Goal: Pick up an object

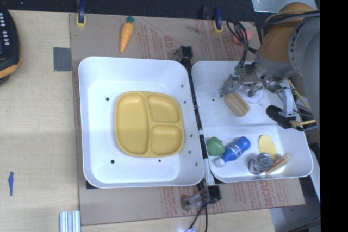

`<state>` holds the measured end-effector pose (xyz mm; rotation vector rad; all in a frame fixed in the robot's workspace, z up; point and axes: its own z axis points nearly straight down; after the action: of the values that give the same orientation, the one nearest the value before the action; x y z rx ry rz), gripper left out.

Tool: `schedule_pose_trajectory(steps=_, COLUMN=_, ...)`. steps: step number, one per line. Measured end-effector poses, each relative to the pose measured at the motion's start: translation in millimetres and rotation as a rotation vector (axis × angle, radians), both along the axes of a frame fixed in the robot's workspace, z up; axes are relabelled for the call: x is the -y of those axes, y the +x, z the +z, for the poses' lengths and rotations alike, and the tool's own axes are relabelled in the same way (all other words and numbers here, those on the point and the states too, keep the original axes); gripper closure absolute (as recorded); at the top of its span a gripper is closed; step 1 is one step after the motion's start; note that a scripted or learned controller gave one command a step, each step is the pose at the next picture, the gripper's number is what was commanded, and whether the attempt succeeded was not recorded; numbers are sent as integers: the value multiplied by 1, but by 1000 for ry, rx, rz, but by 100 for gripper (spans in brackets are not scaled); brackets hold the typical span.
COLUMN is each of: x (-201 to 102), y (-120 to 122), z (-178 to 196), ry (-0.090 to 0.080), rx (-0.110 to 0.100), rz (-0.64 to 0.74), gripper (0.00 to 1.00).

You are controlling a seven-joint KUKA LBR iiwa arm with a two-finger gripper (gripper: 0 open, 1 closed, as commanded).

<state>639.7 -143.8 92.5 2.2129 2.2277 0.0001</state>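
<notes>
A pale wooden table (38,133) carries a brown board with two shallow white bins clamped side by side, so nothing slides while I work. The left bin (98,171) holds a yellow divided plate (148,123), lying flat in its middle. A toy carrot (126,34) lies on the board beyond that bin, out of play. The right bin (215,87) holds the loose things I may pick: a tan block (237,104), a green piece (215,146), a blue bottle (234,150), a yellow piece (267,144) and a small can (262,163), the last four gathered along the near wall. My claw (243,86) reaches in from the right, low over the far half of this bin. The block lies just beside the claw, on its near side, possibly touching; nothing sits visibly between my fingers. Whether the claw is spread or pressed together, I cannot tell.
</notes>
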Motion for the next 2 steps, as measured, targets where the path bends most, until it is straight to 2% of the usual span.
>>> schedule_pose_trajectory(steps=1, x=-4, y=-34, z=-1, ry=1, rx=-8, rz=-3, gripper=0)
schedule_pose_trajectory(steps=2, x=-4, y=-32, z=10, ry=0, rx=-5, rz=-1, gripper=100)
